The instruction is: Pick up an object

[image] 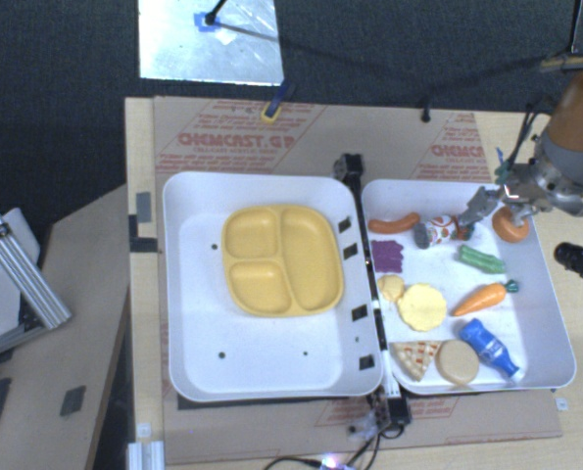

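So you've got the two white bins side by side: the left bin (188, 360) just has a yellow divided plate (276, 259) sitting in the middle, and the right bin (556, 346) is where all the toy food is. The gripper (475, 211) is reaching in from the right over the far end of that bin, tip down right next to a small red and white figure-looking thing (438, 230) (too small to say what it is exactly). Whether it's gripping anything, I honestly can't tell from this angle. Around it: a hot dog sausage (394, 224) to the left, an orange round piece (511, 226) under the arm, a green bit (481, 258), purple grapes (386, 255), a carrot (482, 298), a yellow chip-like piece (422, 306), a blue bottle (489, 347), a pizza slice (414, 358) and a tan cookie-ish round (458, 362)
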Controlling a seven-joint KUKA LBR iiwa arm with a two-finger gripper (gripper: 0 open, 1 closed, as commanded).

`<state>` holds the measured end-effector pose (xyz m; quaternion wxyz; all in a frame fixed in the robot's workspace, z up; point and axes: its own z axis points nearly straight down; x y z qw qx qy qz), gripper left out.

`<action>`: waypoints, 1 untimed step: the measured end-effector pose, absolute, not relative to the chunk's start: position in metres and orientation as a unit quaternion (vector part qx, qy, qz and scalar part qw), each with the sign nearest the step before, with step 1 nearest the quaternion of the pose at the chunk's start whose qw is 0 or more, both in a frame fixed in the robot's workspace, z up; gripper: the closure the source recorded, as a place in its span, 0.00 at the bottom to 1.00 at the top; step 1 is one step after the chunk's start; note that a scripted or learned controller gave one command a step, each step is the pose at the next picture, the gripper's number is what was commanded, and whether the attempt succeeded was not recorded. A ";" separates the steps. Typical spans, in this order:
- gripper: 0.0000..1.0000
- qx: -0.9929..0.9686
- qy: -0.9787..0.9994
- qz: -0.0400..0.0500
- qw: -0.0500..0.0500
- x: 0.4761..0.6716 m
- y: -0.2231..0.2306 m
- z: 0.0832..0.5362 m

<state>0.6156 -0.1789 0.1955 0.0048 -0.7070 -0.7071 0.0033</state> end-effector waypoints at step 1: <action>0.00 -0.706 -0.708 0.000 -0.001 0.619 -0.179 0.204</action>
